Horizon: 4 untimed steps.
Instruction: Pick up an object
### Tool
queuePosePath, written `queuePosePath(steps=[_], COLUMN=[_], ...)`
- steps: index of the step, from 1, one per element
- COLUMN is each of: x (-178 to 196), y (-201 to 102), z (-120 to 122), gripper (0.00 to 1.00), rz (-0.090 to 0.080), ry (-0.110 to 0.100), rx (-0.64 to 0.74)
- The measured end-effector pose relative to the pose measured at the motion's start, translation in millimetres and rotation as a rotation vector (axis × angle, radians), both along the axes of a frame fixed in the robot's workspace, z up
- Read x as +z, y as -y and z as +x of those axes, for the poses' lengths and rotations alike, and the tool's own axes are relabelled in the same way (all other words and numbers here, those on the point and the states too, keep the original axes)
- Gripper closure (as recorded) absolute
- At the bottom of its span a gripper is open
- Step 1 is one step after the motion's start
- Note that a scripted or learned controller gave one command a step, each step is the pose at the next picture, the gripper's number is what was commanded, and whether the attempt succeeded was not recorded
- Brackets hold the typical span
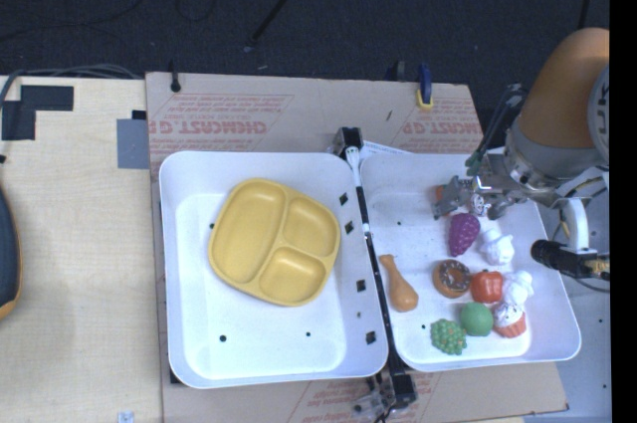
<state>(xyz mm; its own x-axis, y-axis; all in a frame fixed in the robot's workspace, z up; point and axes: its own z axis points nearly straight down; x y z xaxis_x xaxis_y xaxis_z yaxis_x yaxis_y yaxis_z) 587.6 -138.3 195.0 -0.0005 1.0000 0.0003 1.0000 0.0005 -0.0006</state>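
The right bin [418,202] holds several toy foods: purple grapes [463,234], a white crumpled piece [496,248], a chocolate donut [453,278], a red-orange tomato [487,287], a green ball [477,319], a green broccoli [448,337], a tan drumstick [398,284] and a red-and-white cupcake [512,319]. My gripper [466,199] hangs at the bin's upper right, just above the grapes, with nothing visibly between its fingers.
The left bin [189,312] carries a yellow divided plate [274,240]. A black clip divider [363,252] runs between the two bins. Cardboard lies under both bins, and the grey and orange arm comes in from the right.
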Motion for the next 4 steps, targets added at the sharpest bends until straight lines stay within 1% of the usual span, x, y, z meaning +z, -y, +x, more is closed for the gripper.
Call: queuePosePath(steps=[1, 2, 3, 4], x=[-83, -77, 88, 243], y=[17, 19, -32, -66], z=[12, 11, -71, -112], gripper=[0.00, 1.00, 1.00, 1.00], rz=[0.000, 0.002, 0.001, 0.000], ry=[0.003, -0.002, 0.011, 0.016], rx=[-0.002, -0.007, 0.002, 0.004])
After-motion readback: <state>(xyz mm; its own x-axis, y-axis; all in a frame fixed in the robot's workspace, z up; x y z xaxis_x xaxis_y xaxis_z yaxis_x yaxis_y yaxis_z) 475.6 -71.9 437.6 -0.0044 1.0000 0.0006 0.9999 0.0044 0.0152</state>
